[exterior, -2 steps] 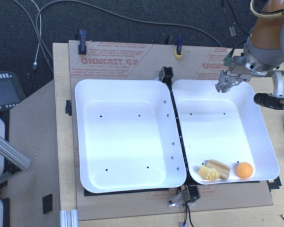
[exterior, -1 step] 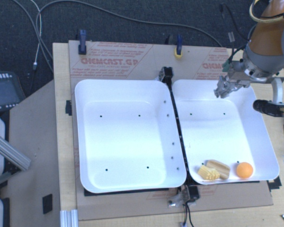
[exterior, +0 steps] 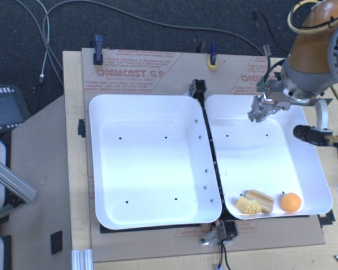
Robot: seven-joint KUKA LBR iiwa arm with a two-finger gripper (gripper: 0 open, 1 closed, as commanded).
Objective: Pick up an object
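Three small items lie along the near edge of the right bin [exterior: 270, 151]: a yellow corn-like piece [exterior: 248, 206], a tan bread-like roll [exterior: 260, 197] touching it, and an orange ball [exterior: 291, 202] a little to their right. My gripper [exterior: 258, 112] hangs over the far part of the right bin, well away from all three items. Nothing is seen between its fingers.
The left bin [exterior: 152, 156] sits beside the right one, with a black divider [exterior: 208, 151] where they meet. Blue and yellow clamps [exterior: 97, 43] hold the board at the back. A black fitting [exterior: 312, 134] sits at the right bin's right rim.
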